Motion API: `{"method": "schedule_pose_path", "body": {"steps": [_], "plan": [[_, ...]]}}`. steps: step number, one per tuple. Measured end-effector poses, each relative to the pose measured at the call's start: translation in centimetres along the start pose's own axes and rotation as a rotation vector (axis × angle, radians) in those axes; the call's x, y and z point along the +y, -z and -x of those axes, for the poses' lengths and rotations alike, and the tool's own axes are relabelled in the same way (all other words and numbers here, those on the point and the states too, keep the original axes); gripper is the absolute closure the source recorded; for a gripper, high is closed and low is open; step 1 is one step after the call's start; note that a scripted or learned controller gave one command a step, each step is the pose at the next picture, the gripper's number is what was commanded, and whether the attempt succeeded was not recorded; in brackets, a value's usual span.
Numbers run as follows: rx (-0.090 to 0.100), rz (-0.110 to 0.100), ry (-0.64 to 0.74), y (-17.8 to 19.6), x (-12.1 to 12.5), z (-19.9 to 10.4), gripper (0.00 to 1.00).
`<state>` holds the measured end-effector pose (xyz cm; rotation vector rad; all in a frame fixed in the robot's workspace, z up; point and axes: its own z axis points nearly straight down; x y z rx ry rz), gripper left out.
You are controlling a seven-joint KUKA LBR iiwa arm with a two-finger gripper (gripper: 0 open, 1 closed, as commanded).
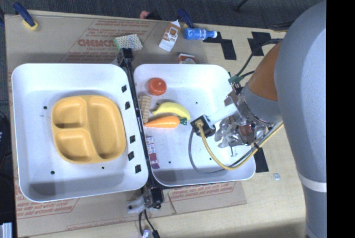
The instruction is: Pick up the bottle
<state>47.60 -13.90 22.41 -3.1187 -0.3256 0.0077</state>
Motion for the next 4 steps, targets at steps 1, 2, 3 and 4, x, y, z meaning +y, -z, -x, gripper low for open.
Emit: {"method": "schedule_pose_path", "body": {"steps": [1,2,3,4], "plan": [[0.002,0.002,0.005,0.6,-0.5,-0.1,1.00],[-0.001,0.000,-0.002,0.2,0.1,0.1,1.00],[-0.001,0.000,-0.001,-0.7,0.5,0.2,1.00],[0.002,0.002,0.022,0.3,-1.5,-0.3,1.00]]}}
